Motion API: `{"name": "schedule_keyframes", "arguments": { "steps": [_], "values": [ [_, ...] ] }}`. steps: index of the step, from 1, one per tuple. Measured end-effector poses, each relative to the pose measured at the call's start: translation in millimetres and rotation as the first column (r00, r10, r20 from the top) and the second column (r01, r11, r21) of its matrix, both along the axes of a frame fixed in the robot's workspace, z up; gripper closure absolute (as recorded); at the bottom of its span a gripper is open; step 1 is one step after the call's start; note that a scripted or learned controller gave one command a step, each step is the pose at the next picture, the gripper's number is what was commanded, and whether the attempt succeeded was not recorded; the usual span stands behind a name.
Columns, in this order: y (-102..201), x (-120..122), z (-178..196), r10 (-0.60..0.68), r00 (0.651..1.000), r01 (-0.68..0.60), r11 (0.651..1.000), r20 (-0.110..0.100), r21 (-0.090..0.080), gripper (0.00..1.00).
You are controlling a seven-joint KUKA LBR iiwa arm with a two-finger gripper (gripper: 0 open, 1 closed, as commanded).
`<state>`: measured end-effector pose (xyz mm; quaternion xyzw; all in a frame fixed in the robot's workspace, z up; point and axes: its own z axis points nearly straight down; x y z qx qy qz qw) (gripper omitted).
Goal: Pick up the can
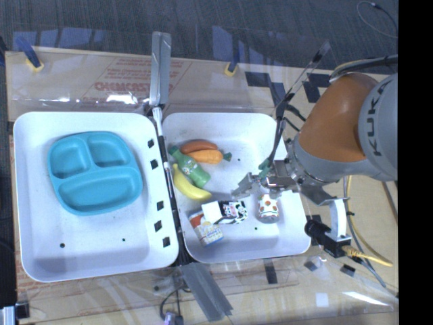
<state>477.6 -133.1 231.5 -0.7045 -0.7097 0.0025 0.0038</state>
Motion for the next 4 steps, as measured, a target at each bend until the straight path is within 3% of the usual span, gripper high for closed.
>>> {"name": "schedule_keyframes", "arguments": {
  "steps": [1,2,3,4],
  "values": [
    [-68,0,6,-0.014,1.000,0.014,1.000,0.003,-0.001,0.00],
    [-74,-1,-90,-0.028,1.000,0.028,1.000,0.000,0.001,0.00],
    [-75,23,-143,-0.136,0.991,0.136,0.991,0.001,0.001,0.00],
    [-75,23,-137,-0.131,0.991,0.131,0.991,-0.005,0.002,1.00]
  ]
}}
